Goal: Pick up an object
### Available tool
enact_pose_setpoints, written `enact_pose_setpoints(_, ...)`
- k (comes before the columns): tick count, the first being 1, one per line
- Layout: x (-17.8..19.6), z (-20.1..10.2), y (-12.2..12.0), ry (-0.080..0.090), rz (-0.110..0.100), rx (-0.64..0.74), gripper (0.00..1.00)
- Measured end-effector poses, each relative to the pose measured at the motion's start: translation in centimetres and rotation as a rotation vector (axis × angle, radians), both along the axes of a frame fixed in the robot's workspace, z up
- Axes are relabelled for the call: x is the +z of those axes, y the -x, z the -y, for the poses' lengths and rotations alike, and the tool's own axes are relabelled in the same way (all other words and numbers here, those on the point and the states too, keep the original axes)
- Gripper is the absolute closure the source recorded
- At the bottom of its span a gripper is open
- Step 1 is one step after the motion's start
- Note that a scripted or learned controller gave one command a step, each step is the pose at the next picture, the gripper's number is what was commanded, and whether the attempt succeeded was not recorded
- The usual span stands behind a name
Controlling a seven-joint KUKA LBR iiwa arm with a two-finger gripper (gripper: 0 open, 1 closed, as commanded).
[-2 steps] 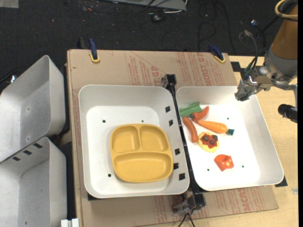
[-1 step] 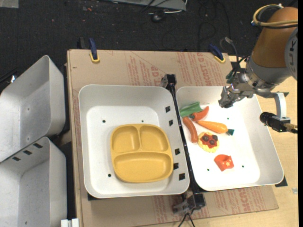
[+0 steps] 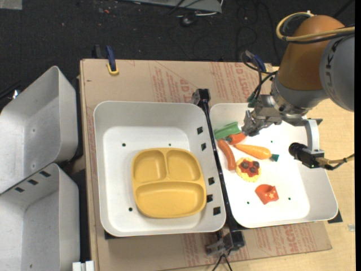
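Below end effector (image 3: 252,124), carrot (image 3: 254,150).

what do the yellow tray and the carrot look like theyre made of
Yellow tray: likely moulded plastic, matte to semi-gloss; uniform colour, rounded compartment ridges. Carrot: probably toy plastic; smooth, even orange with a flat green tip, though rubber cannot be ruled out.

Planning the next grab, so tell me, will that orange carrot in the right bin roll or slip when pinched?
The carrot looks rounded and tapered, so it may roll if nudged sideways. Its glossy plastic-looking surface could slip toward the thin end. It seems stiff and light.
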State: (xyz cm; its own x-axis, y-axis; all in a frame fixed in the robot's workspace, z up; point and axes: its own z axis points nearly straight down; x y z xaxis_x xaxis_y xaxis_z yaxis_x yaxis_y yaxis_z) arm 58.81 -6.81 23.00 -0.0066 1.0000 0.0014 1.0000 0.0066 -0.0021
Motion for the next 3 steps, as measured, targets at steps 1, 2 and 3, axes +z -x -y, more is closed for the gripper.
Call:
enact_pose_setpoints(1, -0.8, -4.6, 0.8, 0.000, -0.001, -0.001, 1.00)
enact_pose_setpoints(2, -1.4, -9.5, 2.5, 0.000, -0.002, 0.001, 1.00)
enact_pose_setpoints(3, -1.9, -14.6, 3.6, -0.001, 0.000, 0.001, 1.00)
